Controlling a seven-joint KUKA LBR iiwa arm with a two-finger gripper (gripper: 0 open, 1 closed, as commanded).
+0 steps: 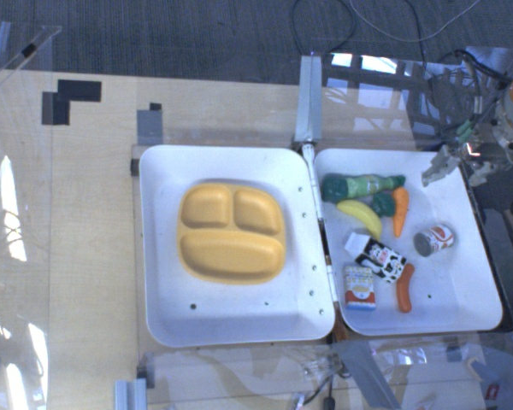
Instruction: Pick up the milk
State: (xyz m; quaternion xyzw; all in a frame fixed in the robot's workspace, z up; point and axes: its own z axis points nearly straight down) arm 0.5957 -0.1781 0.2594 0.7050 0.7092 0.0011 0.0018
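Milk [382, 260] lies in right bin [462, 301]
Gripper [440, 166] near bin's top-right edge, well apart from milk; can't tell its state

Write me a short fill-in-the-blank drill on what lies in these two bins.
The yellow divided tray sits in the ____ bin.
The milk carton, patterned black and white, lies in the ____ bin.
The banana lies just below the ____ bottle.
The claw hovers over the right bin's far ____ corner.

Missing words: left; right; green; right
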